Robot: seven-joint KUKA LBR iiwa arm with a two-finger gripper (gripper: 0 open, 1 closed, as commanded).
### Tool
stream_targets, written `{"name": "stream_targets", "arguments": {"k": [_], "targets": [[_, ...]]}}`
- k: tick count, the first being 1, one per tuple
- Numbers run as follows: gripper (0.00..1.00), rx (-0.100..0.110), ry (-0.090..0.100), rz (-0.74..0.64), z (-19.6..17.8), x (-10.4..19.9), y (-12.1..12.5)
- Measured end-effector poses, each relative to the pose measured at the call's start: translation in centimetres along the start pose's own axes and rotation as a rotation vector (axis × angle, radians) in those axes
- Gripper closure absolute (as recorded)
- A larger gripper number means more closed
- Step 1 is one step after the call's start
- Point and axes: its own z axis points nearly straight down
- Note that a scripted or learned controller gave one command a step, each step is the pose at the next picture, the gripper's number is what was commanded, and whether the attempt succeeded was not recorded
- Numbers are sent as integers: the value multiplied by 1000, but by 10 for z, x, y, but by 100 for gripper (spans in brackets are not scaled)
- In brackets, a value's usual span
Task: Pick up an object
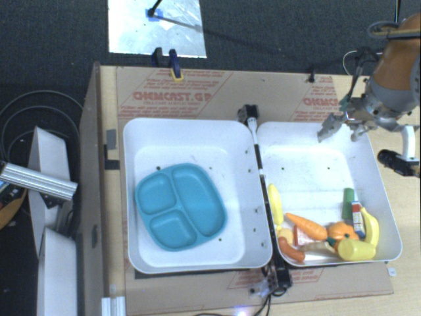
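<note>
We've got nothing picked yet: fingers [343, 128] spread open and empty over the right bin's [309, 170] far edge, toys [327, 232] well below them in the near corner, descent and grasp left.

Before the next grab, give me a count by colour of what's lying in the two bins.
Blue: 1, the divided plate in the left bin
Orange: 3, the carrot, a round fruit and a small piece
Yellow: 3, the corn, the banana and the lemon
Green: 1, the bottle
Total: 8 that I can separate; the pile in the right bin overlaps, so more may be hidden.
</note>
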Motion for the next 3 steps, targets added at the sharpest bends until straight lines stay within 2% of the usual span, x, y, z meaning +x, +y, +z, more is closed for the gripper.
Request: {"name": "stream_targets", "arguments": {"k": [1, 2, 3], "targets": [[0, 2, -1, 1, 65, -14, 13], [0, 3, 1, 2, 94, -7, -12], [0, 6, 1, 6, 107, -20, -76]]}}
